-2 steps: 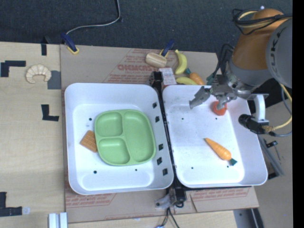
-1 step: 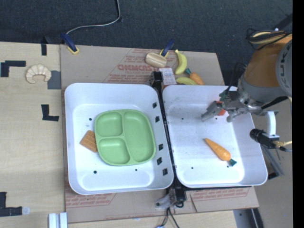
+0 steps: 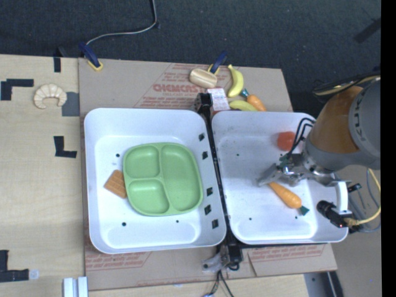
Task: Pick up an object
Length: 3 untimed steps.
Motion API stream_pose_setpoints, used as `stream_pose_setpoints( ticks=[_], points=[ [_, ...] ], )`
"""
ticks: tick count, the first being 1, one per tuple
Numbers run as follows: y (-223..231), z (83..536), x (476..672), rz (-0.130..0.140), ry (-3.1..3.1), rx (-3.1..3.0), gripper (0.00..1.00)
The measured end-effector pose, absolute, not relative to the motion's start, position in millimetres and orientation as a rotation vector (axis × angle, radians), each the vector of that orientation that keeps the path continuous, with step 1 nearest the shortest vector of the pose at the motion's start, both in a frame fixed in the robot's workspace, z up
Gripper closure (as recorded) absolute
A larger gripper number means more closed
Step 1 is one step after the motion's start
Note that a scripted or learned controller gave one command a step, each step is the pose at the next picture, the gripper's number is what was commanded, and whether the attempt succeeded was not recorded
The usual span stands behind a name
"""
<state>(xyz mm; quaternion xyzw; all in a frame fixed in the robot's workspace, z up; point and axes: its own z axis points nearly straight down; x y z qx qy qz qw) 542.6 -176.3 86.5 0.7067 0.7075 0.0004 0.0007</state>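
- The carrot (image 3: 286, 195) lies in the right bin (image 3: 247, 228), toward its right edge and a little below the middle; its long axis runs on a slant from upper left to lower right, with the orange tip up-left and the green stub (image 3: 303, 210) at the lower-right end.
- The tool (image 3: 270, 178) is low in the same bin, just above and left of the carrot's orange tip; I cannot tell how far its fingers are parted, and nothing is seen between them.
- A red-orange round piece (image 3: 285, 140) sits near the right bin's upper right corner, close to the arm's cables.
- The left bin (image 3: 105, 228) holds a green divided plate (image 3: 163, 179) at its middle, with a tan wedge (image 3: 116, 184) tucked against the plate's left rim.
- On the desk's far edge, behind the bins, lie a bread roll (image 3: 203, 77), bananas (image 3: 237, 88) and a small box (image 3: 217, 98); a croissant (image 3: 49, 96) rests well apart, near the left edge.
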Motion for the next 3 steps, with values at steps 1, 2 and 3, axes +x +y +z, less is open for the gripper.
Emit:
stream_pose_setpoints(
  ticks=[1, 2, 3],
  points=[
    [-159, 87, 505.0, 0.004, 2.216, 2.217, 0.00],
    [-160, 97, 505.2, 0.003, 2.214, 2.217, 1.00],
    [-90, 184, 531.9, 0.001, 2.224, 2.219, 1.00]
  ],
)
